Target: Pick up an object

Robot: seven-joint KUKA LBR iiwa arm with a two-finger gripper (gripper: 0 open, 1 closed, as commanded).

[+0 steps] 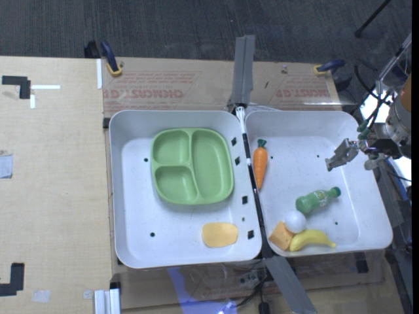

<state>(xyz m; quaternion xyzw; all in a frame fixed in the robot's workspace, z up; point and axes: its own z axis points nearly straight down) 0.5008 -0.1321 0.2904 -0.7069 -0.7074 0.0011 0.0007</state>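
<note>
Two shallow white bins sit side by side on the bench; the left bin holds a pale green plastic plate with three compartments, and near its front edge lies a flat yellow rounded piece (possibly a toy slice; too blurred to tell). In the right bin an orange toy carrot with a green top lies just beside the dividing wall; a small green bottle with a white label lies on its side near the middle; at the front a white ball touches a yellow toy banana and an orange wedge. The two-finger gripper hangs over the right bin's far right part, well apart from every object; nothing sits between its fingers, and whether they are spread or closed I cannot tell.
</note>
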